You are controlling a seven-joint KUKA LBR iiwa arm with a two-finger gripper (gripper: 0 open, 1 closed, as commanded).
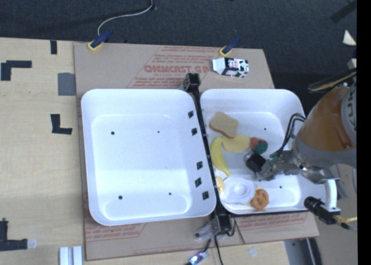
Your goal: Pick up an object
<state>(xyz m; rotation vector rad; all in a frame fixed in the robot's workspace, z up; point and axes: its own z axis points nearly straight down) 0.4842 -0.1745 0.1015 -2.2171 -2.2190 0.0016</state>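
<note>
The right bin (272, 102) holds several small items. A tan bread slice (224, 124) lies at its upper left, with a yellow banana (218, 157) and a pale yellow chip-like piece (236, 143) below it. A small red and green object (258, 144) sits mid-bin. A white round object (238, 190) and an orange pretzel-shaped piece (260, 199) lie near the front wall. My gripper (257, 164) reaches in from the right and hangs low over the middle of the bin, just below the red and green object. Its dark tip shows nothing held.
The left bin (93, 142) stands beside the right one, a black divider strip (199, 142) between them. Both rest on a cardboard sheet (174, 66). A black and white tag (232, 66) lies behind the bins. The arm's orange band (327, 122) overhangs the right bin's edge.
</note>
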